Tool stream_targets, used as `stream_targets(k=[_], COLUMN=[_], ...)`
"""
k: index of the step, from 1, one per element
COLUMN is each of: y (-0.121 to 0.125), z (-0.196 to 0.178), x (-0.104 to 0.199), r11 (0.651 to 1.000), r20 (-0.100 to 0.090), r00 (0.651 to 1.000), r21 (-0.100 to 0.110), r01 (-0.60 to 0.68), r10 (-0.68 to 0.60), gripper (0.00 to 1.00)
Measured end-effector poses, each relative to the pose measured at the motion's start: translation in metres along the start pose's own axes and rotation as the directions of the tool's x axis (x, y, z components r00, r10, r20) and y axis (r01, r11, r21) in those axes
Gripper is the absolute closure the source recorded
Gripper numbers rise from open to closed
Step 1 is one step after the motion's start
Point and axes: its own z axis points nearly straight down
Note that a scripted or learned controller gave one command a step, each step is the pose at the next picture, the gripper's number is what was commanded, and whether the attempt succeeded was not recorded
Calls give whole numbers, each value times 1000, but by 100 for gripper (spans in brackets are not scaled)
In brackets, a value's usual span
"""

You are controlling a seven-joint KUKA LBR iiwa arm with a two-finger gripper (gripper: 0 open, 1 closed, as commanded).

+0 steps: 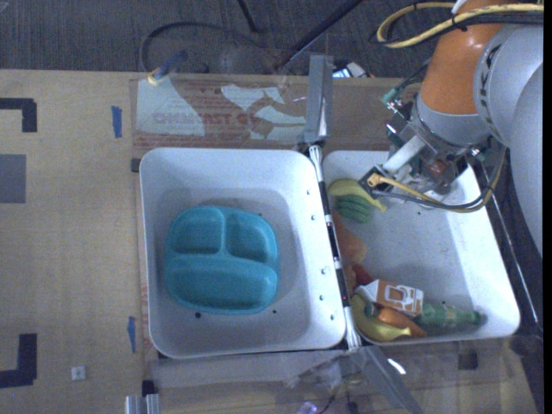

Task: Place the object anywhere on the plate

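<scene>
A teal divided plate (pixel 222 259) lies flat in the left bin (pixel 172 171) with nothing on it. My gripper (pixel 412 172) hangs over the upper part of the right bin (pixel 448 248), just right of a yellow banana-like piece (pixel 344 188) and a green piece (pixel 354 209) at that bin's upper left corner. The wrist hides the gripper's tip from above. No object shows in its grasp.
Along the right bin's left wall lie an orange item (pixel 349 247) and a small red item (pixel 360 274). At its near edge sit a small carton (pixel 395 297), a yellow banana (pixel 371 327), a carrot (pixel 399 320) and a green item (pixel 448 317).
</scene>
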Motion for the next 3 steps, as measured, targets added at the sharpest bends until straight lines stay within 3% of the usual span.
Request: stream_targets(k=[1,2,3], y=[-82,-163,-204], z=[36,68,43], x=[35,53,118], r11=[999,996,930], r20=[2,2,-1], r00=[999,996,930], r21=[1,0,-4], r01=[-48,90,368], r10=[48,-90,-368], gripper=[100,100,100])
